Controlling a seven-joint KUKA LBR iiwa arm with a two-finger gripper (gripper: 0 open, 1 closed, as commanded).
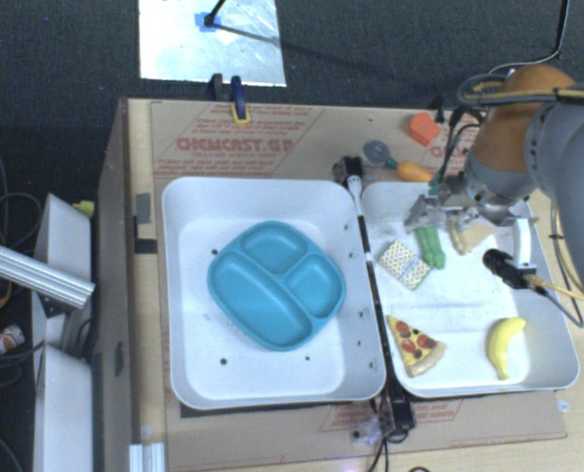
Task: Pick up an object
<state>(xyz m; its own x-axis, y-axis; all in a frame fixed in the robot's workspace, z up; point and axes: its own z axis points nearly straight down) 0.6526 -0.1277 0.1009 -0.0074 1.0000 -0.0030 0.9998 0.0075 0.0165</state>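
My gripper (439, 210) hangs low over the back of the right bin (557, 362), reaching in from the right. Just below it lies a green pod-shaped toy (431, 247), its upper end close under the gripper. A tan wedge (470, 237) lies right beside the gripper, on its right. Further left sits a small dotted yellow-and-white square (403, 264). A pizza slice (415, 344) and a yellow banana (503, 346) rest near the bin's front. Nothing is visibly held.
The left bin (189, 264) holds a blue divided plate (276, 284). Behind the right bin, on the cardboard, lie an orange block (422, 128), a grey disc (376, 152) and an orange carrot-like piece (413, 173). The arm's grey body (567, 155) covers the right bin's back right corner.
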